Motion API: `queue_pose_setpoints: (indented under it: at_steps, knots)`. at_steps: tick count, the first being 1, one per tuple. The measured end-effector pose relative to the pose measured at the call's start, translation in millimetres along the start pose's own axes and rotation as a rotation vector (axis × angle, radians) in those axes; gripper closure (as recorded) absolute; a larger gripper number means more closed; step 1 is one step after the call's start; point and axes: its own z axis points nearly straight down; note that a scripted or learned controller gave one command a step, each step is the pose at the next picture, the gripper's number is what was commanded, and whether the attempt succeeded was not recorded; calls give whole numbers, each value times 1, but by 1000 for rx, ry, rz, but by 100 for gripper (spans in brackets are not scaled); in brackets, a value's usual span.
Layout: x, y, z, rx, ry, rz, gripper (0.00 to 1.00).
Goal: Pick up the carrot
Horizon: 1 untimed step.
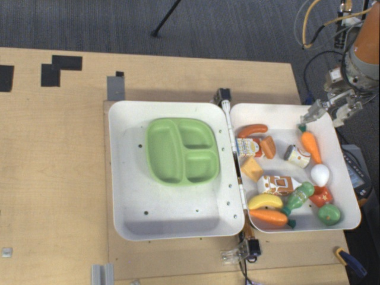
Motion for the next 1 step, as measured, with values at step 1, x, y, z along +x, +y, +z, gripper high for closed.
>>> queue_pose_setpoints:
  at_steps: [1]
  knots:
    - [0,2,96,-5,-2,-79,0]
